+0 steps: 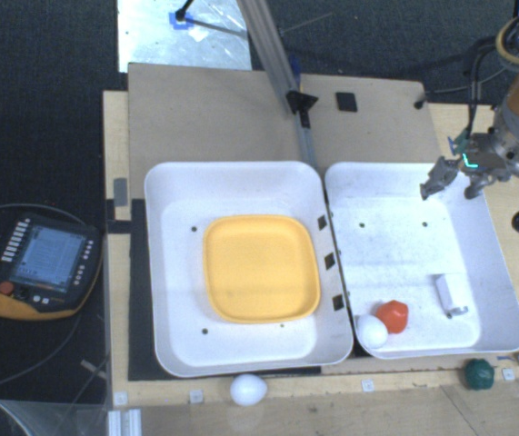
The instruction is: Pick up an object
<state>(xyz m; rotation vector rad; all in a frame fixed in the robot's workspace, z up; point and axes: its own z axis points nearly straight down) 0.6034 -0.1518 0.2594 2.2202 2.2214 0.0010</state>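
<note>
While the tool hangs spread and empty at two o'clock over the right bin, a red ball lies at that bin's six o'clock, touching a white ball.

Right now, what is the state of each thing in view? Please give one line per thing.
gripper: open, holding nothing, above the right bin's far edge.
yellow plate: lying flat in the left bin.
red object: resting in the right bin, touching a white ball.
small white part: lying flat in the right bin.
white egg: on the bench outside the bins.
</note>
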